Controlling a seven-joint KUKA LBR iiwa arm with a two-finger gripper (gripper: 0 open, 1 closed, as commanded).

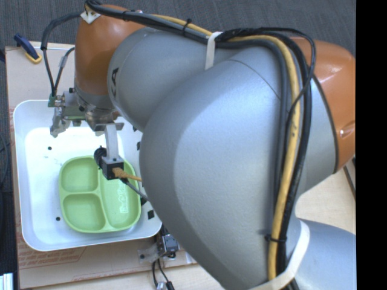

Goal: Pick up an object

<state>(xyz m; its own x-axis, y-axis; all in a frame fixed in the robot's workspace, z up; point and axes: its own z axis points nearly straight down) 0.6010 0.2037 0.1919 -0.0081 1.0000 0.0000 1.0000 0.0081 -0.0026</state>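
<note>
1. One candidate object lies in the left white bin (27, 180): a green three-compartment plate (84, 213). It rests open side up in the bin's 5 o'clock portion, and its 3 o'clock edge is hidden under the arm (242, 162).
2. Gripper (75, 116): it hangs over the bin's 12 o'clock end, apart from the plate. Whether it is open or closed cannot be told, and nothing is seen in its grasp.
3. Key relation: the plate lies near the gripper, toward 5 o'clock. Its long compartment runs roughly from 11 to 5 o'clock, with the two smaller compartments stacked on its 9 o'clock side.
4. Judgement: the pick is not yet made. The next move probably calls for travel toward 5 o'clock, then a descent onto a rim or divider.
</note>
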